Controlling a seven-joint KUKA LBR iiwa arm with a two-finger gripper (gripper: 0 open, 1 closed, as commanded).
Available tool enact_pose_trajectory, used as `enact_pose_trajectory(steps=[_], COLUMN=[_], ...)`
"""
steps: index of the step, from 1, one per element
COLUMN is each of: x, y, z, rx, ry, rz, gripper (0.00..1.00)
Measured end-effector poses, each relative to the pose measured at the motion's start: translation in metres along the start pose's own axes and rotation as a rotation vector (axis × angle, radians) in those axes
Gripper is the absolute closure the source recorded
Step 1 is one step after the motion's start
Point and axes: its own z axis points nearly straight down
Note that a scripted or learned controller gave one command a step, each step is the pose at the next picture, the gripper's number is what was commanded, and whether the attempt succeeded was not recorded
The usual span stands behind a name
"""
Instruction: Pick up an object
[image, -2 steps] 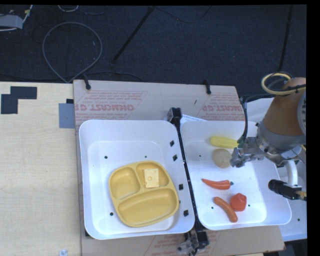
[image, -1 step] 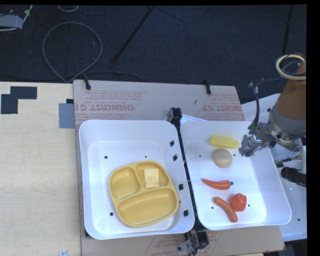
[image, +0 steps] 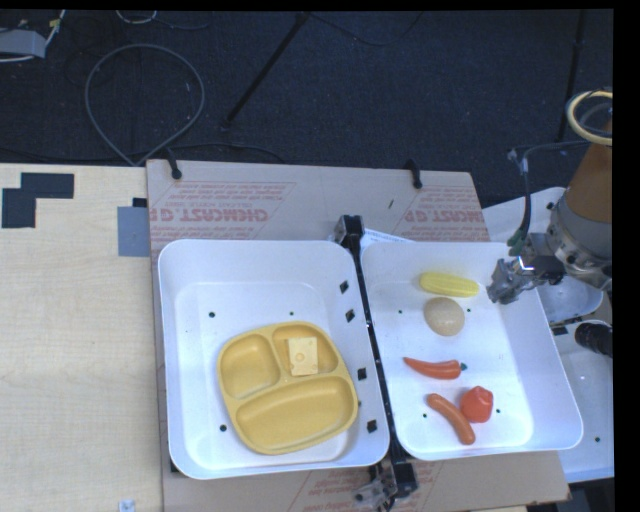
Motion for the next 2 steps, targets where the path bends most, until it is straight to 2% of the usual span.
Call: enact_pose_trajectory(steps=[1, 2], x=[0.045, 0.104], y=[-0.001, 0.007], z=[-0.002, 0.004], rx=[0.004, 0.005], ry=[0.003, 0.003], rz=[-0.001, -0.003], gripper=[1.0, 1.0])
